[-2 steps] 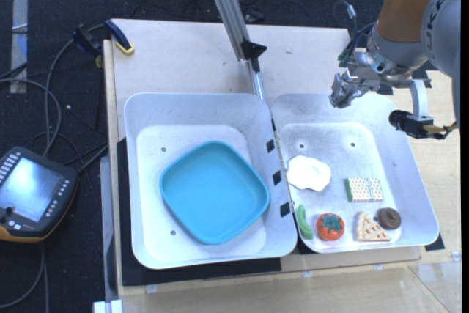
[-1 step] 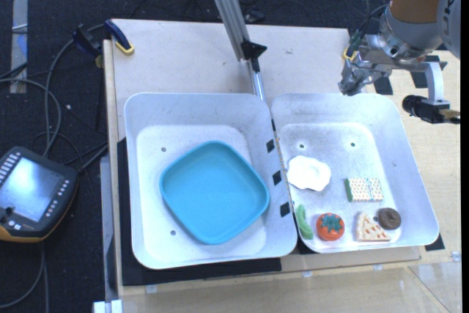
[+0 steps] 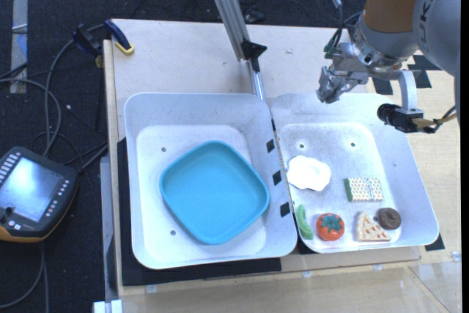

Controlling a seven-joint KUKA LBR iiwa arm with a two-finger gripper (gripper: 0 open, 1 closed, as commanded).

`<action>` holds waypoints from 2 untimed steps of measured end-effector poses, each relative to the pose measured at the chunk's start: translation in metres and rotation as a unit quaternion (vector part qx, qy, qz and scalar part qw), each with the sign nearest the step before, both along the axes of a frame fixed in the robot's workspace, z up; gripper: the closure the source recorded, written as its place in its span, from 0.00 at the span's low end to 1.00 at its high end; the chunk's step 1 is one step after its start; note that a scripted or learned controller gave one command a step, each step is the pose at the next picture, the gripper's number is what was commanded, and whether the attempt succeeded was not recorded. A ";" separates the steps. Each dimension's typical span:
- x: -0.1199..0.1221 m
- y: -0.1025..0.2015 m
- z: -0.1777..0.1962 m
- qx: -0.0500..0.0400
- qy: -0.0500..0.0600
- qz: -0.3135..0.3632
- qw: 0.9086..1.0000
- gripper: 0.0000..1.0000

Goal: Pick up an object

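The gripper (image 3: 332, 89) is hanging over the right bin's (image 3: 410, 157) far rim; toy foods are lying at its near end: tomato (image 3: 330, 226), pizza slice (image 3: 370, 228), doughnut (image 3: 388, 218); a blue plate (image 3: 213, 191) is sitting in the left bin (image 3: 146, 121).

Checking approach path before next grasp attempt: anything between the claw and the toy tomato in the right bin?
Nothing visible. The claw hangs above the right bin's far edge; the toy tomato sits at the near edge, with bare floor between them and a white piece just left of the line.
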State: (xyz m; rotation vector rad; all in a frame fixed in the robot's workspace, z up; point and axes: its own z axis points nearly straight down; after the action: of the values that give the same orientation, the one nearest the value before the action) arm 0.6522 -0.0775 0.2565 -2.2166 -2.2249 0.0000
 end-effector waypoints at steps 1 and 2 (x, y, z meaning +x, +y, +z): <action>-0.026 0.055 0.001 0.000 0.000 0.000 1.000 1.00; -0.043 0.098 -0.015 0.000 0.000 0.000 1.000 1.00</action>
State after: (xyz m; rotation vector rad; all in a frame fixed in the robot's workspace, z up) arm 0.6092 0.0208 0.2415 -2.2163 -2.2245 0.0007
